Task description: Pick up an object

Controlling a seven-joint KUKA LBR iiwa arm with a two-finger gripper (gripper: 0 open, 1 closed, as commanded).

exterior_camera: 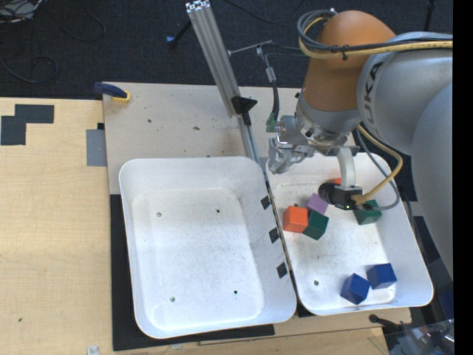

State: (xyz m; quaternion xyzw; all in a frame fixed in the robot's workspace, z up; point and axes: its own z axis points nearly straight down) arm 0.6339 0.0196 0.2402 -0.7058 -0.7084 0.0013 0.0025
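Nearest, two blue blocks sit side by side in the lower right corner of the right bin (414,291): one blue block (355,288) toward the bin's middle, the other blue block (381,275) just beside it, closer to the rim. The left bin (148,313) lies next to it, the two rims meeting along the centre.

Further up the right bin, an orange block (295,219) touches a dark green block (315,225), and a small purple block (318,203) rests against the green one's upper edge. To their right, a second green block (367,214) lies near the bin's far right side, beside a black cable fitting.

Beyond these, the gripper (281,161) hangs over the far left corner of the right bin, close to the dividing rims and apart from every block. Whether it is open or closed cannot be told from this angle; nothing is seen in its grasp. The grey arm (414,102) with its orange band (340,58) reaches in from the right over the bench (170,124).
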